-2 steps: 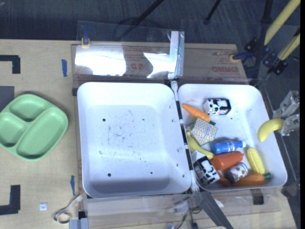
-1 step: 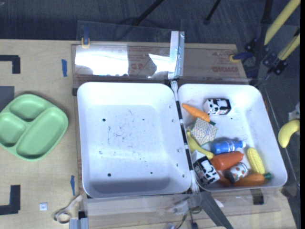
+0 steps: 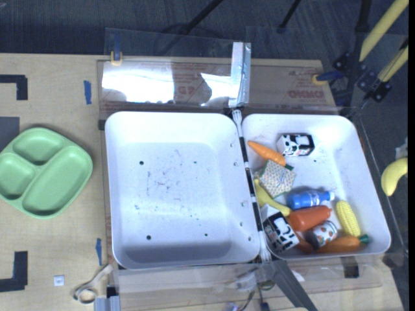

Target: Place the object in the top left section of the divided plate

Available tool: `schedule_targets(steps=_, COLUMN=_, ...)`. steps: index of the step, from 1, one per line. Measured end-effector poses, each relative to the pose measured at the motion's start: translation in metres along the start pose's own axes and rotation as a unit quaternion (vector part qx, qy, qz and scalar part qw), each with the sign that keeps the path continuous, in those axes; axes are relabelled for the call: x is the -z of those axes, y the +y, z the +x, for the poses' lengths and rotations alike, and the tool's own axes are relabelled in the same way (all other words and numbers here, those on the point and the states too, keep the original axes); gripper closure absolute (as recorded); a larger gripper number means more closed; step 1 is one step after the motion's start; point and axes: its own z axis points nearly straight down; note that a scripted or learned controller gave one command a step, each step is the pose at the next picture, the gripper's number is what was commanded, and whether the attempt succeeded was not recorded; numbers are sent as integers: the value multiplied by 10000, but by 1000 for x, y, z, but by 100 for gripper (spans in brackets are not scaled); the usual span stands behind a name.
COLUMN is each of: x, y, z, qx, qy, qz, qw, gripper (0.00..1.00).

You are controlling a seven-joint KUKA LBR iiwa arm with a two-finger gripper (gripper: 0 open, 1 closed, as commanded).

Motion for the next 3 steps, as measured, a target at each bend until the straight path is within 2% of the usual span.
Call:
schedule_targets(steps=1, x=1, y=20, z=-15, qx=1640, qy=40, qz=-29, qw=9864, gripper=100)
schedule_targets(steps=2, x=-25, y=26, z=-16, qx=3083, qy=50, qz=-52, qw=9513, gripper=100)
schedule_targets(steps=3, x=-30, y=-4, z=-11, qx=4010, qy=36, qz=-45, qw=9161, gripper=100)
